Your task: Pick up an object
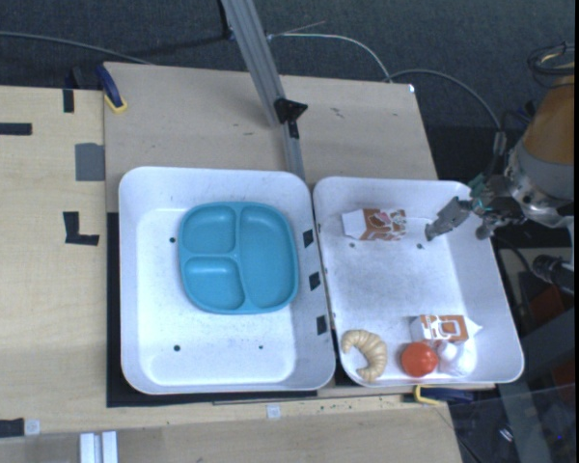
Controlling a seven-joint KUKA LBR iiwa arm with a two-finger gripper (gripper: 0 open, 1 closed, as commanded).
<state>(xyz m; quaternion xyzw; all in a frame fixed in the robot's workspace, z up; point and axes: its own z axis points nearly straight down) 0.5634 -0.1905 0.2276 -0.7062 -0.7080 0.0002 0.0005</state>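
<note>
Teal plastic, the divided plate [239, 258] lies flat in the left bin [145, 355] — stiff and slick, likely hard to pinch except at its rim. In the right bin [492, 302], a printed packet [374, 224] sits near the far wall; along the near edge lie a croissant [367, 352], a red ball [419, 359] and a second packet [446, 330]. The croissant looks light and grippy — across its middle seems the best hold. The gripper [442, 224] hangs over the right bin's far right corner, holding nothing; how far it is spread cannot be judged.
</note>
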